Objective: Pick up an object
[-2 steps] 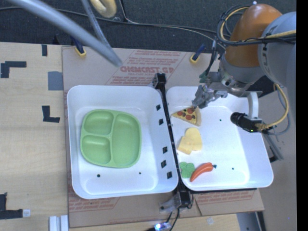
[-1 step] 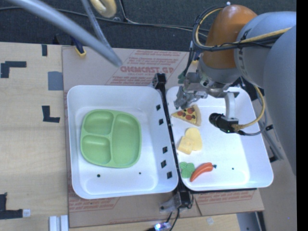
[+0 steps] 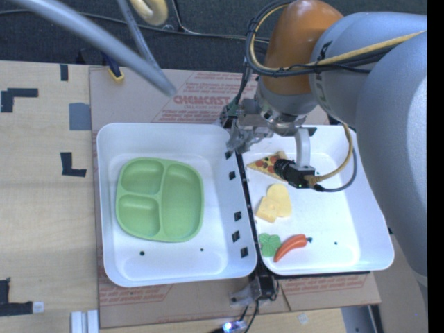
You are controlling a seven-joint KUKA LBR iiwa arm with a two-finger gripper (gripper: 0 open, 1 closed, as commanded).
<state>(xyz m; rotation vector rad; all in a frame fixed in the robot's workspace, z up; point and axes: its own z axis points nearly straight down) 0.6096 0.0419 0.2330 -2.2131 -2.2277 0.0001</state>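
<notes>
Just beside the claw (image 3: pixel 244 139): pizza slice (image 3: pixel 266 164); below it, cheese (image 3: pixel 274 204), carrot (image 3: pixel 290 247). Claw state: cannot tell.

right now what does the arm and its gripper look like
The arm is a thick, rounded grey KUKA limb with a glossy orange band above the wrist. Black and yellow cables loop around that band. Below sits a small dark metal two-finger gripper, beside a black fitting with a grey cable curving off it.
</notes>
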